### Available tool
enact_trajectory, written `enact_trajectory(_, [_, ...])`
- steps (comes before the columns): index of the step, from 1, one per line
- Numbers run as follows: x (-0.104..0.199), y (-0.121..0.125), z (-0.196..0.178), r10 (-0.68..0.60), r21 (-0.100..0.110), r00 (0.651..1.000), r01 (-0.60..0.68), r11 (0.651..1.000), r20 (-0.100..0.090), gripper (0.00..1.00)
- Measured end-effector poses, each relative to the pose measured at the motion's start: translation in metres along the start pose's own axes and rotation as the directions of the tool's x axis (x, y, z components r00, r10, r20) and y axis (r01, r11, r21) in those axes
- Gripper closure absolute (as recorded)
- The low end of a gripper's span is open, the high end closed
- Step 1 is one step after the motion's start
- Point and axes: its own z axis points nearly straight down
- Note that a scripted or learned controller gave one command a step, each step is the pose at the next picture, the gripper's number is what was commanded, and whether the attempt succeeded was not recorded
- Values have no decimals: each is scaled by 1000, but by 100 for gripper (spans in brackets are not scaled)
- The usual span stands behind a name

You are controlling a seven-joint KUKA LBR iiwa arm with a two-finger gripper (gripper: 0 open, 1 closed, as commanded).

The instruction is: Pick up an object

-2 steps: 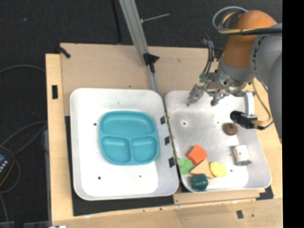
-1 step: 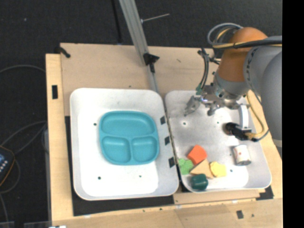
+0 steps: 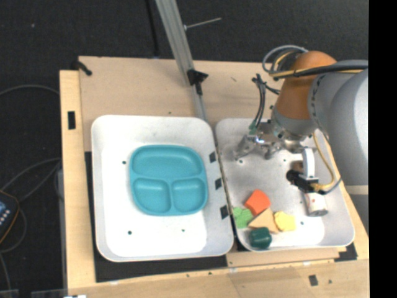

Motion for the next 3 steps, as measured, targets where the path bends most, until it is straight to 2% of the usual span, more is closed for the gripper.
enact_trajectory(1, [-1, 2, -15, 4, -8, 1000, -4, 1000, 0, 100])
enact_trajectory(3, [7, 6, -111, -5, -10, 1000, 5, 1000, -1, 100])
